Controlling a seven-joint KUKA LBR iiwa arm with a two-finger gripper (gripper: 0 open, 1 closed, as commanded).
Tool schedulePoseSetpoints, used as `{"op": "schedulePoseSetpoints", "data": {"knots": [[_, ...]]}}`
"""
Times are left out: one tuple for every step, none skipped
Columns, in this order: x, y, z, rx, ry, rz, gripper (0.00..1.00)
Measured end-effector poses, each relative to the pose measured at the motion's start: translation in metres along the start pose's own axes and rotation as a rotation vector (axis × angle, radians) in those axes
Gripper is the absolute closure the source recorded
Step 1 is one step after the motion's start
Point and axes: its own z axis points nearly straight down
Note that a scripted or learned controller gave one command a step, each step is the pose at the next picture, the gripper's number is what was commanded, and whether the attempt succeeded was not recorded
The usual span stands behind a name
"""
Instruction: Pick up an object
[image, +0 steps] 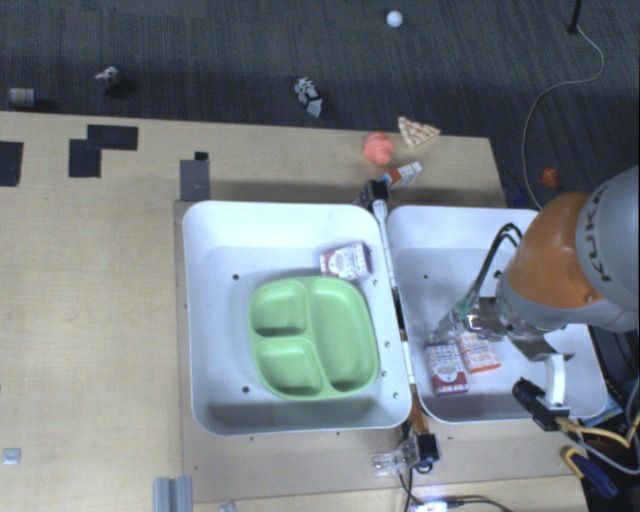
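- Left bin (205, 330), beside the right bin (430, 235): green tray (312, 335), carton (346, 261) at its far edge.
- Arm (560, 265) reaches over the right bin.
- Gripper (470, 318) hangs low there; its opening I cannot tell.
- Two packets (447, 366) lie just below the gripper.

A green divided plate (313, 335) lies in the left bin (205, 300); the arm (570, 265) reaches over two small packets (458, 360) in the right bin (440, 240).
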Motion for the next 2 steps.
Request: {"op": "schedulePoseSetpoints", "data": {"knots": [[-0.001,0.002,-0.012,-0.006,-0.002,0.000,1.00],[0.039,0.084,-0.093,0.021,0.009,-0.002,1.00]]}}
